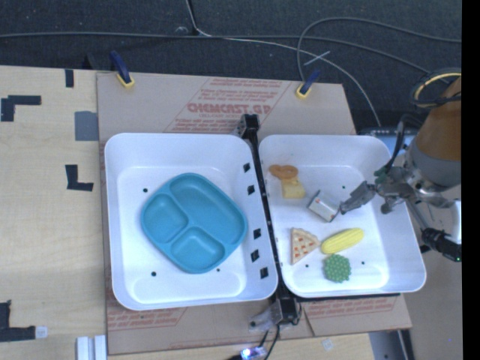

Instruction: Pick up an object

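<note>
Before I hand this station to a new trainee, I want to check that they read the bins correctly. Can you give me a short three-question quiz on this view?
1. True or false: the blue divided plate lies in the left bin.
2. Which item lies nearest the front rim of the right bin? A) the corn cob B) the green broccoli piece C) the pizza slice
3. Fill in: the gripper reaches in from the right, close to the small ______ block.

Key: 1 true. 2 B. 3 grey.
</note>
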Action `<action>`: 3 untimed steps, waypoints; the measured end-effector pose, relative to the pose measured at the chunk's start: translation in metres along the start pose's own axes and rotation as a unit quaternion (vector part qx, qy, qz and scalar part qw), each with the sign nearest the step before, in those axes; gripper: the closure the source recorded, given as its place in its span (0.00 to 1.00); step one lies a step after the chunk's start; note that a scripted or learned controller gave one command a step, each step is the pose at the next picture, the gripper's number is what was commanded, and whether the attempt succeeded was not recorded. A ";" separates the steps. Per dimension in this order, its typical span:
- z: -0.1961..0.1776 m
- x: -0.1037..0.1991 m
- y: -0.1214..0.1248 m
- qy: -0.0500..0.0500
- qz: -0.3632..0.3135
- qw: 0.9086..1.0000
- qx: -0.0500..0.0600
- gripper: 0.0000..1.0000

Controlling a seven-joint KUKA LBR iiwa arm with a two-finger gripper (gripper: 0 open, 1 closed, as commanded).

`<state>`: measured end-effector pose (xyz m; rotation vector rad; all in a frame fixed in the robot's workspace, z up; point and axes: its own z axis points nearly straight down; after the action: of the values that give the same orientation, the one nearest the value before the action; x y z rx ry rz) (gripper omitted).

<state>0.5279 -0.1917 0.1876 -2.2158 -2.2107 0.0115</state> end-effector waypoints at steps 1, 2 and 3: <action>-0.006 0.000 0.003 -0.002 -0.002 1.000 -0.006 0.00; 0.048 -0.002 -0.007 -0.001 -0.001 1.000 -0.004 0.00; 0.101 -0.001 -0.007 -0.002 -0.002 1.000 -0.006 0.00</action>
<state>0.5197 -0.1928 0.0869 -2.2200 -2.2229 0.0032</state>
